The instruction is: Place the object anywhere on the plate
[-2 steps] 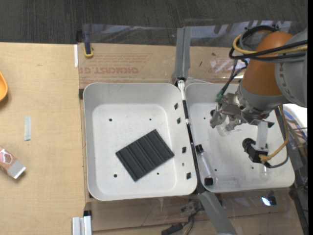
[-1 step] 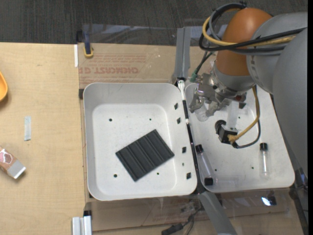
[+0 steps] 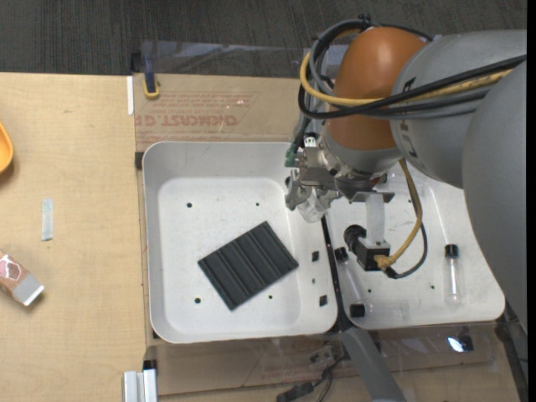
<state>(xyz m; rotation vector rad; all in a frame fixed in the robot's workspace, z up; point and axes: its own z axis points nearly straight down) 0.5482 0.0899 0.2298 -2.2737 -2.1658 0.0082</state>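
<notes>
The plate (image 3: 249,265) is a dark, ribbed rectangle. It lies flat and turned at a slant on the floor of the left bin (image 3: 167,224), nearer that bin's front wall than its back wall. Nothing rests on the plate.

The gripper (image 3: 308,203) hangs just beyond the plate's upper right corner, over the strip where the left bin meets the right bin (image 3: 481,296). It is apart from the plate. Whether the gripper is open or closed cannot be told, because its tip is a blur of grey metal and pale glints. No object can be made out in it.

The arm (image 3: 469,115) comes in from the right of the plate. Its orange band (image 3: 373,61) sits above the gripper, with black and yellow cables looped around it. A black fitting (image 3: 362,249) on a yellow cable hangs right of the plate, over the right bin.

A small clear tube (image 3: 452,270) lies well to the right of the plate, on the floor of the right bin near its far wall. It is well apart from the gripper.

Left of the plate, outside the bins, the wooden tabletop (image 3: 75,141) carries three things:
- a thin grey strip (image 3: 47,220);
- a red and white block (image 3: 18,280);
- part of an orange thing (image 3: 4,149) at the frame's edge.

Behind the plate, past the left bin's back wall, a sheet of cardboard (image 3: 201,111) lies flat.
</notes>
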